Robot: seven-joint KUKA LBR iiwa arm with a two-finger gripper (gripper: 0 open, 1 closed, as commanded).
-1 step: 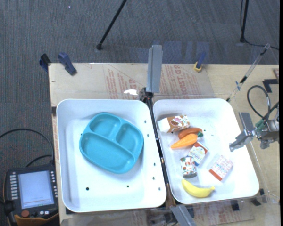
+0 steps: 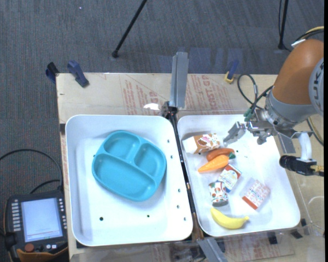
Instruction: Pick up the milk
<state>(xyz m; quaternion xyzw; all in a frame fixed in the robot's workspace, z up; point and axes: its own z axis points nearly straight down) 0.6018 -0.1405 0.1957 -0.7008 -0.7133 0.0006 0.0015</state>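
The right bin (image 2: pixel 281 206) holds several toy foods. A small white carton with red and dark print, which I take for the milk (image 2: pixel 219 193), stands near the bin's middle front. A second small white and red carton (image 2: pixel 230 177) lies just behind it. My gripper (image 2: pixel 247 135) hovers over the back of the right bin, above and to the right of the cartons. Its fingers (image 2: pixel 233 132) are spread open with nothing between them.
A carrot (image 2: pixel 214 164) and a brown and white box (image 2: pixel 207 142) lie left of the gripper. A red and white packet (image 2: pixel 256 194) and a banana (image 2: pixel 229 220) sit toward the front. The left bin (image 2: pixel 76 201) holds a blue divided plate (image 2: pixel 129 165).
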